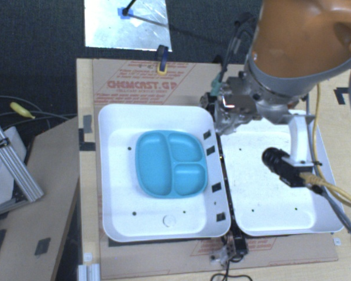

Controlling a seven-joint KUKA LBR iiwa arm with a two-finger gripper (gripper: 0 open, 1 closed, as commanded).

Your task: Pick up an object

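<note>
Camera view: I am looking down at a slant on two white bins sitting side by side on a cardboard sheet (140, 84).
Pincer: I am hanging my pincer (225, 115) over the far corner of the right bin (263, 218), just beside the seam where the two bins are meeting.
Pincer state: I cannot tell whether it is standing apart or together, because my own wrist is hiding it.
Task's thing: a blue divided plate (169, 163) is lying flat in the middle of the left bin (114, 215). It is sitting across the seam from my pincer, nearer the camera and well apart from it.
Plate's face: three compartments are facing up, the two smaller ones lying on the side nearer my pincer.
Seam: black tabs (210, 151) are running along the left bin's wall, from just beside my pincer toward the camera.
Arm: my orange band (304, 22) is looming behind my pincer.
</note>
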